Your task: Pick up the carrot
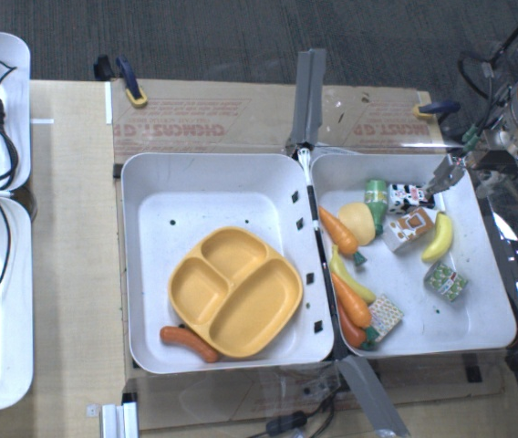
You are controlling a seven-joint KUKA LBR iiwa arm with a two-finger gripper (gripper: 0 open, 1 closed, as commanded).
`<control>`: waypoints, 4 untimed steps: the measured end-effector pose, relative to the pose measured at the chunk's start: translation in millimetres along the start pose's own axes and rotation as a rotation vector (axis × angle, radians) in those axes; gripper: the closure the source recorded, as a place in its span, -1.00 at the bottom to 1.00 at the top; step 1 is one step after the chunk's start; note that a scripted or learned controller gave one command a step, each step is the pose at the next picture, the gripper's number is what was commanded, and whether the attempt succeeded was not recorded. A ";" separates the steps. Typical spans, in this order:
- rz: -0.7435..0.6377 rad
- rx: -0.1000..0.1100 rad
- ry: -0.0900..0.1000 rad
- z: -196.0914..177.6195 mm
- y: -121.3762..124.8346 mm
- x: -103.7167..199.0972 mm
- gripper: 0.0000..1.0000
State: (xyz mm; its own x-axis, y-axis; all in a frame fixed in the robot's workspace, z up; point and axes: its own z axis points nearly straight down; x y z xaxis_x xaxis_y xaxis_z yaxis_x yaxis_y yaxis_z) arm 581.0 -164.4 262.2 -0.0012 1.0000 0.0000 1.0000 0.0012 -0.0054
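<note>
The gripper [441, 179] hovers at the right bin's [496, 336] far right; I cannot tell how its jaws stand. A carrot [338, 231] lies by the left wall.

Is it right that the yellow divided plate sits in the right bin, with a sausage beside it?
Not quite. The camera view shows the yellow divided plate in the left bin, not the right one. The sausage does lie beside it, at its lower left edge.
</note>
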 end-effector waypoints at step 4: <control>0.105 0.000 -0.001 126.8 10.6 -10.3 -1.00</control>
State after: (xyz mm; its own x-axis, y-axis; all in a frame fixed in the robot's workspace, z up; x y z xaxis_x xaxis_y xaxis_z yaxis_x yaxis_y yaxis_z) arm 590.9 -174.7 135.4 0.1041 0.9946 -0.0013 0.9946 -0.1041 -0.0054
